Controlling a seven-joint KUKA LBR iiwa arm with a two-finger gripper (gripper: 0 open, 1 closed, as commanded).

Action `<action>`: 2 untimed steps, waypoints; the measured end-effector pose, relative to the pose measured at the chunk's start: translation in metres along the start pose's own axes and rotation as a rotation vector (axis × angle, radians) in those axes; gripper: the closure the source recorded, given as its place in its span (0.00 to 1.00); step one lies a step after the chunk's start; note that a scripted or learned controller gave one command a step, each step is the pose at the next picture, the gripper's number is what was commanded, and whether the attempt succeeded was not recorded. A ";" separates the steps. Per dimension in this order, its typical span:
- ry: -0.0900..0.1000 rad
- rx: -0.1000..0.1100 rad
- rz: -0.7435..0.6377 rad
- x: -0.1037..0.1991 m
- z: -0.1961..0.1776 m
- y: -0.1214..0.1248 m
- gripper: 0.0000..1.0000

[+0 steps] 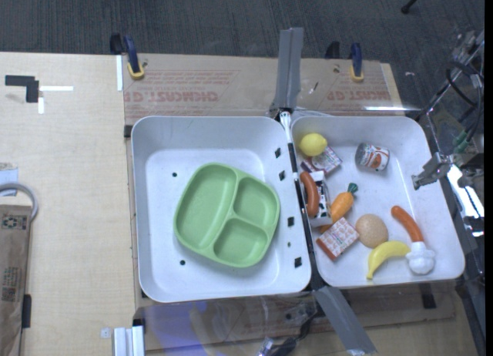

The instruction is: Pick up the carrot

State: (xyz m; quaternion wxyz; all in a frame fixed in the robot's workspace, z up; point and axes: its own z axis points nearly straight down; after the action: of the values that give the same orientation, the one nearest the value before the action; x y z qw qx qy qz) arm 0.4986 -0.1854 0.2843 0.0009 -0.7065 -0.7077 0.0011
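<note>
The carrot [342, 203] is small and orange with a green top. It lies in the right bin [400, 125], left of the bin's middle, with its green end pointing up and to the right. A hot dog in a bun [310, 193] lies close on its left. A tan round roll [372, 230] and a square wafer [337, 238] sit just below it. Nothing covers the carrot.
The right bin also holds a lemon [313, 144], a small can [373, 157], a wrapped packet [325, 162], a red sausage [407, 223], a banana [385, 256] and a white lump [421, 259]. A green divided plate [227, 214] lies in the left bin [162, 166]. Metal hardware and cables [451, 169] crowd the right bin's right rim.
</note>
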 end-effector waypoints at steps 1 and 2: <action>0.000 0.001 0.092 0.090 0.123 0.045 0.00; -0.004 -0.001 -0.235 0.076 0.193 0.053 0.00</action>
State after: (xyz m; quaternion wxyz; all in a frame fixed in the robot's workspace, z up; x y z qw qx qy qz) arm 0.5513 -0.1098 0.0909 -0.0006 -0.6188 -0.7855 0.0022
